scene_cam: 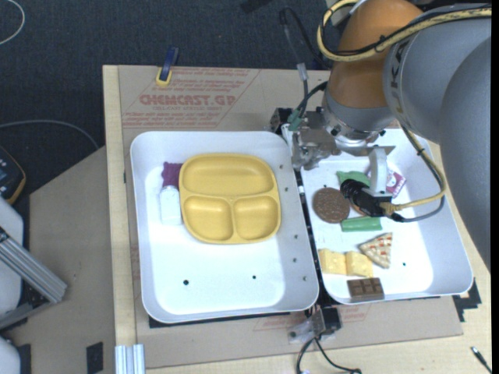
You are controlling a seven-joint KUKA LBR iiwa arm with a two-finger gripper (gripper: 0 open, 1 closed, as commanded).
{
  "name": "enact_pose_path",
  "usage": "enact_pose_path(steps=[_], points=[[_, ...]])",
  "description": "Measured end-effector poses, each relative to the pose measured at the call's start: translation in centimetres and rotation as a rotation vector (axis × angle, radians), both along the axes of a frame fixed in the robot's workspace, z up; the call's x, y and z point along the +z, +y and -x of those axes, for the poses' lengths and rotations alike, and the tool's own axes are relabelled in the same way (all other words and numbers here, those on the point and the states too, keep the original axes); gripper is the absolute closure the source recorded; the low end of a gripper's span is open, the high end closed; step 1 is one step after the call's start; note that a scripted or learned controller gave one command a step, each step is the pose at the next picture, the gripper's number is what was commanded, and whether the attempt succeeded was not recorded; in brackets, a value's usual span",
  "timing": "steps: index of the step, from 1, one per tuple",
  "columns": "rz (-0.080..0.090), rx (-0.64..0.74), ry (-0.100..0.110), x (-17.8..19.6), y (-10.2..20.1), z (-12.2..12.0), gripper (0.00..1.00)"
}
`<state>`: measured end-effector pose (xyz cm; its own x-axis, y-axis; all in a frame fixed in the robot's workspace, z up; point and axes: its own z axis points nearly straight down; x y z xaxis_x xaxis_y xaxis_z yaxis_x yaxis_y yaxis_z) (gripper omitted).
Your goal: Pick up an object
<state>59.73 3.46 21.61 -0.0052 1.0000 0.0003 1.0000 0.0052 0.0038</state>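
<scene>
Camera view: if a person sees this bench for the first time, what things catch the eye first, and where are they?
The big yellow divided tray in the left bin stands out first, with a small white bottle beside it. Next comes the grey arm's orange band, above the right bin. That bin holds small toy foods: a brown cookie, a pizza slice and a green stick.

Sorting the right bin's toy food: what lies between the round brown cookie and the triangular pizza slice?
In the camera view, a green stick-shaped piece lies between the round brown cookie and the triangular pizza slice.
</scene>
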Motion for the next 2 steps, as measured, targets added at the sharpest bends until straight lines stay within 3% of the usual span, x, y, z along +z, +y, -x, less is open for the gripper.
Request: enact_pose_path(steps=[1,2], points=[[0.0,-0.002,0.0,1.8,2.1,0.3,1.0],[0.0,-0.004,0.007,0.3,2.9,0.1,1.0]])
